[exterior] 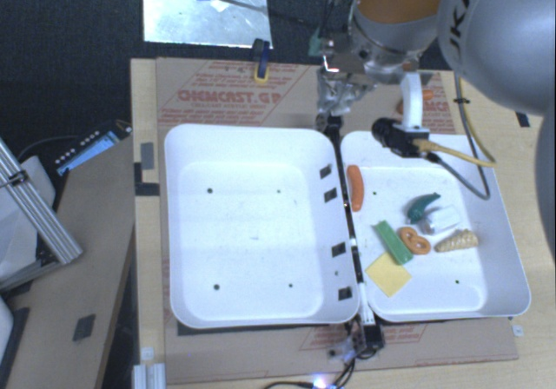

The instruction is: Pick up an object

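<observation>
Several small toys lie in the right bin (pixel 486 292): an orange sausage shape (pixel 354 187) near the divider, a teal piece (pixel 424 204) over a white piece (pixel 443 221), an orange ring (pixel 416 241), a green bar (pixel 393 241), a yellow square (pixel 387 275) and a beige ridged piece (pixel 457 241). My gripper (pixel 333 108) hangs over the back end of the divider between the two bins, well behind the toys and touching none of them. Nothing visible is in it.
The left bin (pixel 252 222) sits beside the right one on a cardboard sheet (pixel 217 92). A black and white fitting with a yellow cable (pixel 408 135) hangs over the right bin's back rim. The arm's grey body (pixel 486 23) fills the upper right.
</observation>
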Tool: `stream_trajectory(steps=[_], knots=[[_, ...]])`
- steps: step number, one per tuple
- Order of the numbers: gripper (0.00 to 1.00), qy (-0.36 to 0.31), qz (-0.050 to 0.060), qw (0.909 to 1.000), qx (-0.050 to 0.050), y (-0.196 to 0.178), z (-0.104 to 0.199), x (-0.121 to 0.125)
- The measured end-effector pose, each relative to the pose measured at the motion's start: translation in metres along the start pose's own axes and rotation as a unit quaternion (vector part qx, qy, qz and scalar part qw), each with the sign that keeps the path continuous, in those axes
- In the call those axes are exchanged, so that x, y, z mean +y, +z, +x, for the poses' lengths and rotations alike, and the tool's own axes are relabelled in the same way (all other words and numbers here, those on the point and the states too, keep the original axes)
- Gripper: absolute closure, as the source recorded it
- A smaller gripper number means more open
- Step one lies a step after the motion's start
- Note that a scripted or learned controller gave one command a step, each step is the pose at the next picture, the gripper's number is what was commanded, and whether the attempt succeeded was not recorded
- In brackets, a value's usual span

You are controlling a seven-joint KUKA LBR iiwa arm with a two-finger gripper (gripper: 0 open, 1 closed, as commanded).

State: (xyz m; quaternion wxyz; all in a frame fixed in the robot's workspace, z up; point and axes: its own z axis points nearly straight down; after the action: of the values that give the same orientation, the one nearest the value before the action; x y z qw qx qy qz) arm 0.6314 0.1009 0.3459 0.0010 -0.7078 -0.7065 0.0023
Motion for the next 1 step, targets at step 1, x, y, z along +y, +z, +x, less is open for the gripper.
stream_trajectory(steps=[1], knots=[[1.00,-0.007,-0.005,1.0000,0.003,-0.0096,0.1056,0.0247]])
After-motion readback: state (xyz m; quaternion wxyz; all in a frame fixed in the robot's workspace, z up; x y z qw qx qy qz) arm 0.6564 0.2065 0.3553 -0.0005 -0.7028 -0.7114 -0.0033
